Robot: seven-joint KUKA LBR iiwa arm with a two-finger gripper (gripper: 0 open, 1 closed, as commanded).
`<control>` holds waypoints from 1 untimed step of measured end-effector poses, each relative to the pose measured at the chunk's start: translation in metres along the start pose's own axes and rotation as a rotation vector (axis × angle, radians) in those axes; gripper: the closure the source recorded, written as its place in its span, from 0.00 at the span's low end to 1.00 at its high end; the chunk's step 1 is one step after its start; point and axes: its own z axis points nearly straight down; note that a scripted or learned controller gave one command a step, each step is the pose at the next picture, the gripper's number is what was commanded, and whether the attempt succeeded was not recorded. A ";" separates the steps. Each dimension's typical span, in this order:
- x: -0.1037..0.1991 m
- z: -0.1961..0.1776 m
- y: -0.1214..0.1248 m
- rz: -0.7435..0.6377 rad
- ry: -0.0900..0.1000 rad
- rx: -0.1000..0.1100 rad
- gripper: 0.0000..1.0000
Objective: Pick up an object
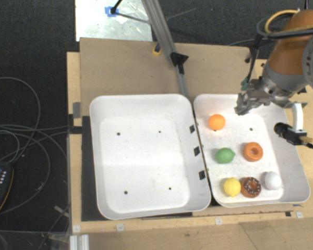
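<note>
Camera view: orange ball (216, 122) just left of fingers (243, 107), grip state unclear.

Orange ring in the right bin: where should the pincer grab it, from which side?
Best guess: come straight down on the orange ring and pinch its rim, one finger in the centre hole, one outside. It lies flat with the hole facing up. Favour the upper side; the chocolate donut and white ball sit below it. The pincer is up-left.

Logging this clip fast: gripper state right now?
Gripper: above the right bin's far edge, near the orange ball; open or shut cannot be told.
</note>
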 end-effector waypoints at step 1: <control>0.055 -0.005 0.023 -0.007 0.004 0.003 1.00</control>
